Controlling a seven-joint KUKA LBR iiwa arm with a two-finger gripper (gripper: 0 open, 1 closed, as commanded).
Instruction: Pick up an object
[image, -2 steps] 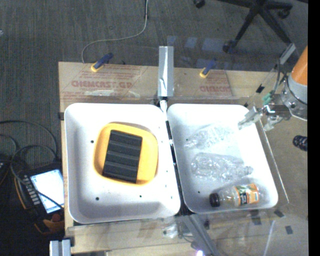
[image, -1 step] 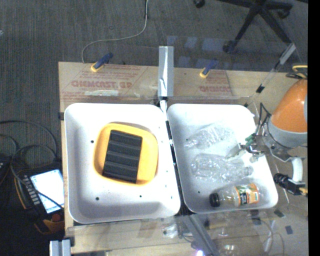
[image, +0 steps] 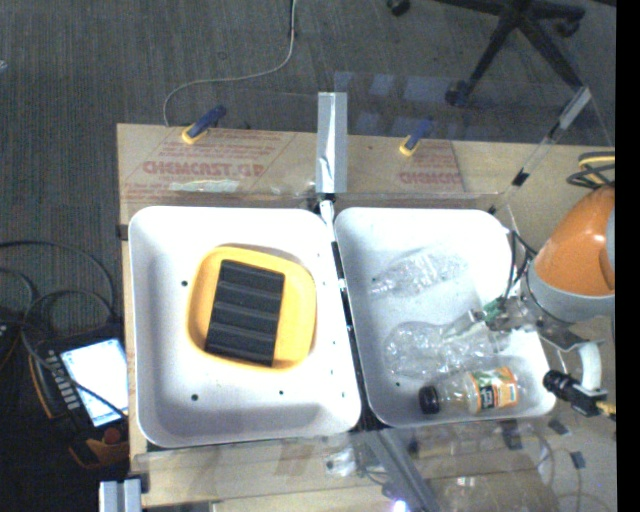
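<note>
In the left bin (image: 160, 400) lies a yellow dish-like object (image: 300, 300) with a black ridged block (image: 245, 311) on top of it. The right bin (image: 400, 235) holds a crumpled clear bottle (image: 418, 272) near its back, another clear bottle (image: 440, 345) in the middle, and a small bottle with a black cap and an orange label (image: 472, 391) at the front. The arm's orange band (image: 580, 255) shows at the right edge. My gripper (image: 497, 314) hangs over the right side of the right bin, just beside the middle clear bottle.
A metal post (image: 330, 140) stands behind the divider between the two bins. Cardboard (image: 230, 165) with two clamps lies behind them. A tablet and cables (image: 85, 375) sit on the floor left of the bench.
</note>
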